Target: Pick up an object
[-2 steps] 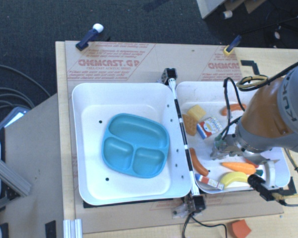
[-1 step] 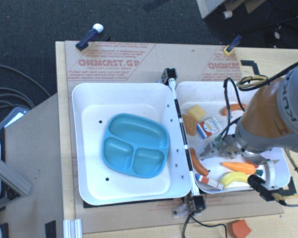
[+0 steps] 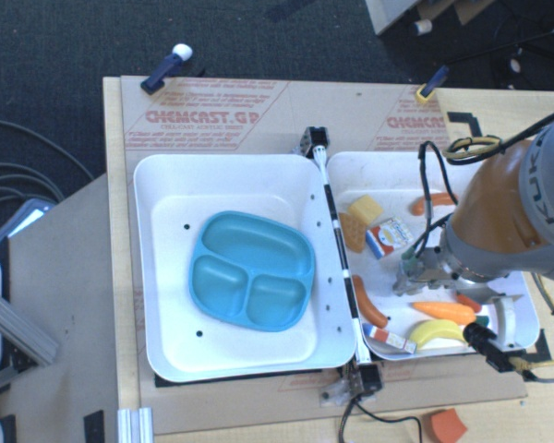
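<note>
White plastic forms both shallow bins on the counter (image 3: 212,109), a pale wooden board printed with red lettering. In the left bin (image 3: 157,247) lies a blue divided plate (image 3: 251,270) with three compartments, flat on the bin floor. The right bin (image 3: 369,169) holds a scatter of toy food: a tan bread-like piece (image 3: 359,220) near the divider, a small red, white and blue carton (image 3: 389,237) just beside it, a red hot dog (image 3: 369,301) along the left wall, an orange carrot (image 3: 443,311) and, touching it below, a yellow banana (image 3: 438,333) near the front edge. Another orange piece (image 3: 427,201) lies toward the back, partly hidden by black cable.

The grey and orange arm (image 3: 503,206) reaches over the right bin from the right, and its end effector (image 3: 417,275) sits low among the objects, just above the carrot and near the carton. How far it is open I cannot tell, and nothing can be seen in its grasp.
</note>
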Tool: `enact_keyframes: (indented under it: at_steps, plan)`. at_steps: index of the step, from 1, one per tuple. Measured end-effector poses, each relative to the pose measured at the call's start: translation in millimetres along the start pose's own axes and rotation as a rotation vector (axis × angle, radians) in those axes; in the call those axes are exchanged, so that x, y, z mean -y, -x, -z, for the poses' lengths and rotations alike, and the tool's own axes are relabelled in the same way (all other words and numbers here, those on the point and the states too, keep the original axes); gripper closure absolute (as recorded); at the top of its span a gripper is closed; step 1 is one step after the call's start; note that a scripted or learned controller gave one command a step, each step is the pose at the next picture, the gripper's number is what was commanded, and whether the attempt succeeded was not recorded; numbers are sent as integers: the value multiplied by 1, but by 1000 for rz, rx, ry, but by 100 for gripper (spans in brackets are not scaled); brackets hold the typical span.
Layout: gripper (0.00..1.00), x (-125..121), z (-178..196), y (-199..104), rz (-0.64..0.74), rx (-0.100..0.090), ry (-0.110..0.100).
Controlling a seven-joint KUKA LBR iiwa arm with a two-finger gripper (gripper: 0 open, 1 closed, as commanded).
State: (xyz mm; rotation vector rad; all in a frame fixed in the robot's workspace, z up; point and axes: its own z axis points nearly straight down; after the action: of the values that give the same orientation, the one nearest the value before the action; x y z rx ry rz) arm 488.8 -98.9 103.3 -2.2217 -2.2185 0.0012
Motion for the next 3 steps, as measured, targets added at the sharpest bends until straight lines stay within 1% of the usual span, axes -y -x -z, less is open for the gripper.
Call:
enact_keyframes:
  at_steps: [1,2,3]
  plan:
    - [0,0,0,0,0,0,0]
    - [0,10,-19,15,1,0,-1]
    - [100,10,-9,15,1,0,0]
